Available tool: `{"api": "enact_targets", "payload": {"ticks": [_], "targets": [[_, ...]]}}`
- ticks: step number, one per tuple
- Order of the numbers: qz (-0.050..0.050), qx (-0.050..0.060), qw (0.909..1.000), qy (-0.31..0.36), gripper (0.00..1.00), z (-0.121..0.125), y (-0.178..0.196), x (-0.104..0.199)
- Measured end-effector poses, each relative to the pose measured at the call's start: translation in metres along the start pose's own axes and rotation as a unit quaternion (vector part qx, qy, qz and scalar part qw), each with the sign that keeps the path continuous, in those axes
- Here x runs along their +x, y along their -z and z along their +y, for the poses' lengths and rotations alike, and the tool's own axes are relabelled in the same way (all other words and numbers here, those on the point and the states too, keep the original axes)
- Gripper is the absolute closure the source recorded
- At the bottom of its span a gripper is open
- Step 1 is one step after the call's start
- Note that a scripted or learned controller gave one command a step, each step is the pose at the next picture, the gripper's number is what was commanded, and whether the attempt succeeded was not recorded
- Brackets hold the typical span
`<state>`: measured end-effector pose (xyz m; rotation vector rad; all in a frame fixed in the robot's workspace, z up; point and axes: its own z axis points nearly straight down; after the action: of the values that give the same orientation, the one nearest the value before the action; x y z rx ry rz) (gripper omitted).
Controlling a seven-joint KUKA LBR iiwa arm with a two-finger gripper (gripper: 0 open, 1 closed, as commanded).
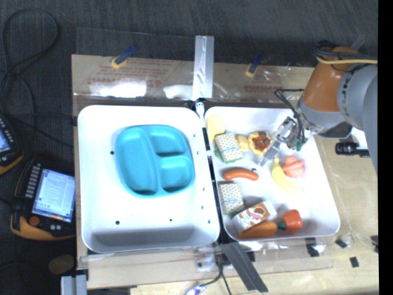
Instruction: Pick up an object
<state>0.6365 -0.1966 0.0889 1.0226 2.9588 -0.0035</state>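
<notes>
Several toy foods lie in the right bin (319, 183). Among them are a pizza slice (260, 142), a checked packet (228, 146), a sausage (240, 174), a banana (281, 178) and a pink fruit (295, 166). Nearer the front are a second checked packet (231, 196), a small carton (255, 214), a carrot (261, 229) and a red pepper (292, 220). My gripper (274, 146) reaches in from the right and hangs low over the bin's back part. It sits just right of the pizza slice and above the banana and pink fruit. Nothing is visibly held.
The left bin (98, 214) holds a blue divided tray (156, 158). A yellow piece (215, 126) leans at the right bin's back left corner. A metal post (203, 66) stands behind the divide between the bins. A handheld pendant (49, 195) lies off the bench to the left.
</notes>
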Motion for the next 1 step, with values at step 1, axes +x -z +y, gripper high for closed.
{"api": "enact_targets", "payload": {"ticks": [1], "targets": [[0.002, 0.002, 0.9761, -0.217, 0.00, 0.0351, -0.0008, -0.0064]]}}
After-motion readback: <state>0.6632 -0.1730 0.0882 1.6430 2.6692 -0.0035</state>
